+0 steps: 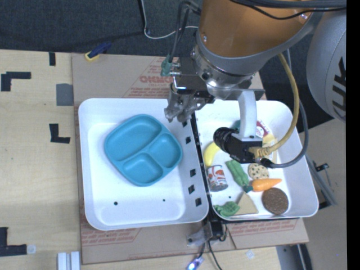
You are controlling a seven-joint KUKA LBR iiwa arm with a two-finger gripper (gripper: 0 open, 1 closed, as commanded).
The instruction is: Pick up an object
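My claw [179, 112] hangs over the far end of the wall between the bins; I cannot tell its opening. I'm at the approach step. Next: shift right and descend onto the banana [211, 154] in the right bin [301, 176].

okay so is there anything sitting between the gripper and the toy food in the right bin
Nothing visible lies between them. The gripper hangs over the divider between the bins, at their far end. The toy food, including the banana and the carrot, is piled in the right bin, toward its near side.
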